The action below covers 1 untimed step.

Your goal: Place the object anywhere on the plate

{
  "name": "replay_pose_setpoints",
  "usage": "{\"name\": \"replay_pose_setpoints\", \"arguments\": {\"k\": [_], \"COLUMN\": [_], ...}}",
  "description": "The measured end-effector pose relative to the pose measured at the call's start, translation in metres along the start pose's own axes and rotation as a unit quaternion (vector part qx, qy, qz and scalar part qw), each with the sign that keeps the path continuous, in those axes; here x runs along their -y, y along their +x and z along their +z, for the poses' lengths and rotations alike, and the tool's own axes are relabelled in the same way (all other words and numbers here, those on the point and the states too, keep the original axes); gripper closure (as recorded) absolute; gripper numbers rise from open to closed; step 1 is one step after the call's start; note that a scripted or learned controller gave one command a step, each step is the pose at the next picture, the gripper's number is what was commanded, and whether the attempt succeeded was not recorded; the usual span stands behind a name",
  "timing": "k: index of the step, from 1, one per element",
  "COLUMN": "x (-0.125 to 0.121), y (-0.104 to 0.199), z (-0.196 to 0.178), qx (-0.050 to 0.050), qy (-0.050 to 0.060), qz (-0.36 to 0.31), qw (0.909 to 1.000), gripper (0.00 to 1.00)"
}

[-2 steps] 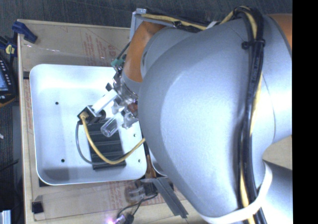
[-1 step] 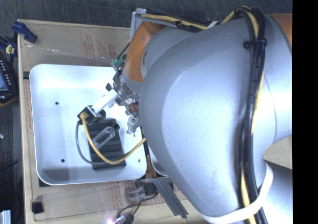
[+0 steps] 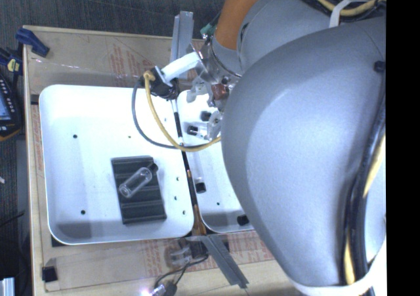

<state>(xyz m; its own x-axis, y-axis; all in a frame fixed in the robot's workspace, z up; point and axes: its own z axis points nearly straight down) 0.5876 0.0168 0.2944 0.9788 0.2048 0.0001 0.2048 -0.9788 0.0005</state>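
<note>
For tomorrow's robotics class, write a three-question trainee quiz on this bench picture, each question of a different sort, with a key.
1. True or false: the clear bottle lies on the dark ridged plate.
2. Which bin holds the plate? A) left bin B) right bin
3. Fill in: the band above the arm's wrist is ___.

Key: 1 true; 2 A; 3 orange.
</note>
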Motion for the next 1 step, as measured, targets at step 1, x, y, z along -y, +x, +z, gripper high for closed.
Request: {"name": "replay_pose_setpoints", "arguments": {"k": [1], "x": [-0.0002], "y": [0.0002], "z": [-0.0092], "qx": [0.000], "qy": [-0.002], "qz": [-0.002], "qw": [1.0000], "gripper": [1.00]}}
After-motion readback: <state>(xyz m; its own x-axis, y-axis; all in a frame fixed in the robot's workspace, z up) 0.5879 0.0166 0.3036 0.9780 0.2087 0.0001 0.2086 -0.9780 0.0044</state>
